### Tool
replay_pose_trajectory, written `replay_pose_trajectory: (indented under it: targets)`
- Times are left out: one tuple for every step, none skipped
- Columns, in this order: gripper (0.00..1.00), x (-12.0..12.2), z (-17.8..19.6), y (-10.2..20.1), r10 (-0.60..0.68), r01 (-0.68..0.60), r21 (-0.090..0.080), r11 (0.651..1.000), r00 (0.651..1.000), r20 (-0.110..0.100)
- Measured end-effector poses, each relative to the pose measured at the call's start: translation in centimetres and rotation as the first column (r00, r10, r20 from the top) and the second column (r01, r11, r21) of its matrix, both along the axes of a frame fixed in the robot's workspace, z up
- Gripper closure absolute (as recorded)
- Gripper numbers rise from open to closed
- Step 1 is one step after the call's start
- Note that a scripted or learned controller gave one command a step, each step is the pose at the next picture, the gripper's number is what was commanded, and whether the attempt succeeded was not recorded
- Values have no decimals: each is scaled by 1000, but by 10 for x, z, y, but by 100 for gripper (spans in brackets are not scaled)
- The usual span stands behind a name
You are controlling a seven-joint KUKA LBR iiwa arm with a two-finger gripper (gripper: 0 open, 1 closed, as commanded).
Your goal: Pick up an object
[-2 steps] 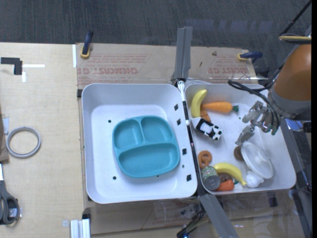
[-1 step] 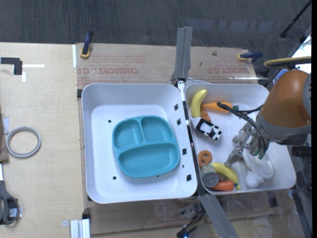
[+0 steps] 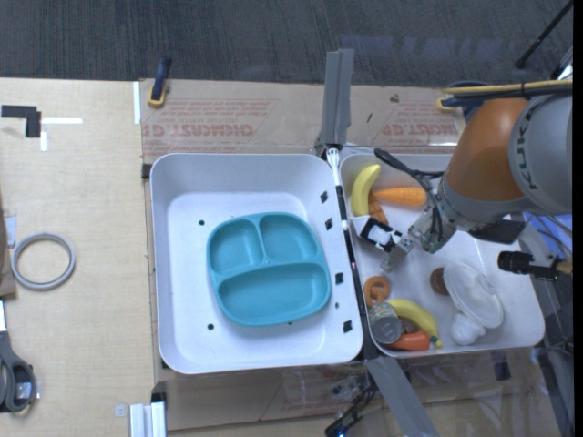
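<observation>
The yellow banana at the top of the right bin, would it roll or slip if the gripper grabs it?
The banana is curved, so it probably rocks or pivots rather than rolls. Its smooth skin looks slippery between narrow fingers. It leans against the bin wall, which may block one finger.

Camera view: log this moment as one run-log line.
arm: over right bin | gripper: low above bin floor, nothing seen held | nearby: banana, carrot | left bin: blue divided plate

Right bin [image 3: 524,340] holds a banana [image 3: 364,188] beside a carrot [image 3: 399,196] at the back; a second banana [image 3: 414,314], can [image 3: 383,321] and white plastic [image 3: 474,297] lie nearer.
</observation>
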State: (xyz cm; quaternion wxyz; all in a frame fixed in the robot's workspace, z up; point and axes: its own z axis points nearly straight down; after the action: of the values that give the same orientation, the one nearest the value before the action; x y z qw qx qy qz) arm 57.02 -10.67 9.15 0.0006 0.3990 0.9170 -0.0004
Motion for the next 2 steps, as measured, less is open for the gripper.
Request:
replay_pose_trajectory:
  targets:
    - [0, 52, 1, 4, -52, 52, 0, 999, 999, 1]
    - [100, 53, 11, 4, -49, 49, -3, 999, 999, 2]
